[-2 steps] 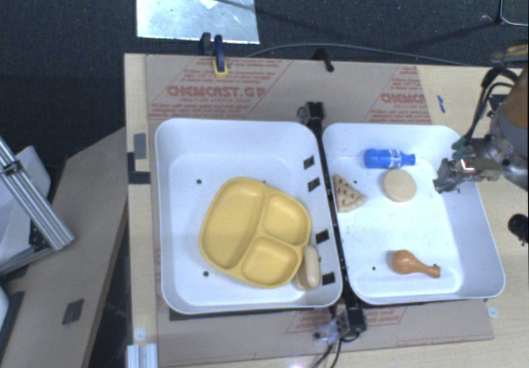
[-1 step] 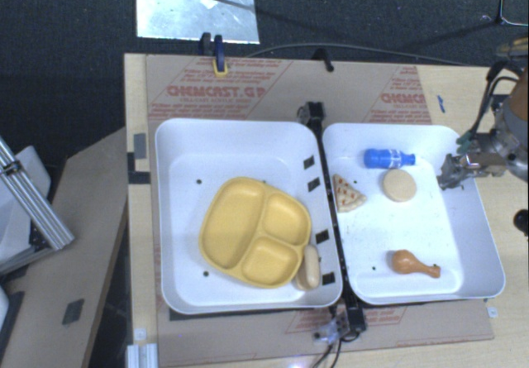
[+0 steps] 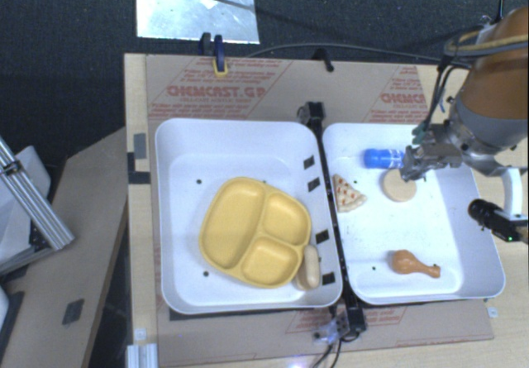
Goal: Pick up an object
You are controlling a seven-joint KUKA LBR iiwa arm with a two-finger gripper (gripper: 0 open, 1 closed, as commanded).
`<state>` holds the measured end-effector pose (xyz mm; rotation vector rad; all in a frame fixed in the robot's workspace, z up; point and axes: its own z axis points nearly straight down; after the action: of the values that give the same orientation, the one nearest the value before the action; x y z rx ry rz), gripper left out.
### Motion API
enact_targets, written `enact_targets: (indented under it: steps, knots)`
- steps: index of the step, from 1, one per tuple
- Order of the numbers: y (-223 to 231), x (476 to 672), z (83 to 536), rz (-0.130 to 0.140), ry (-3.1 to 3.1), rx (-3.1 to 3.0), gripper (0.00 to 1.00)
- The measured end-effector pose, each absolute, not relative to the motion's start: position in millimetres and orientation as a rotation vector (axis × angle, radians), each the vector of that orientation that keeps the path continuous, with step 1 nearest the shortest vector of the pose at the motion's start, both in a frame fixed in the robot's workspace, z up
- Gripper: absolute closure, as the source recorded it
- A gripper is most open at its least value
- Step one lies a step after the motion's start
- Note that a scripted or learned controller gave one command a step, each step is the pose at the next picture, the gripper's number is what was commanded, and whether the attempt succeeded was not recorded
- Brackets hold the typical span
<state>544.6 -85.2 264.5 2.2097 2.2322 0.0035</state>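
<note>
The right bin holds a blue can lying on its side, a round tan cookie, a pizza slice and a brown chicken drumstick. My gripper hangs over the upper part of this bin, right above the cookie's top edge and just right of the blue can. Its dark fingers are small and seen from above. Nothing shows between them.
In the left bin lies a yellow divided plate, with a beige bread roll against its lower right corner. A black divider with clips runs between the bins. The arm's grey and orange body fills the upper right.
</note>
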Motion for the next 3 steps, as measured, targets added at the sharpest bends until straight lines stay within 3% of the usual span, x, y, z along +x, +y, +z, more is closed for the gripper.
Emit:
enact_targets:
  steps: [3]
  knots:
    - [50.4, 611.1, 254.7, 0.005, 2.230, 2.211, 1.00]
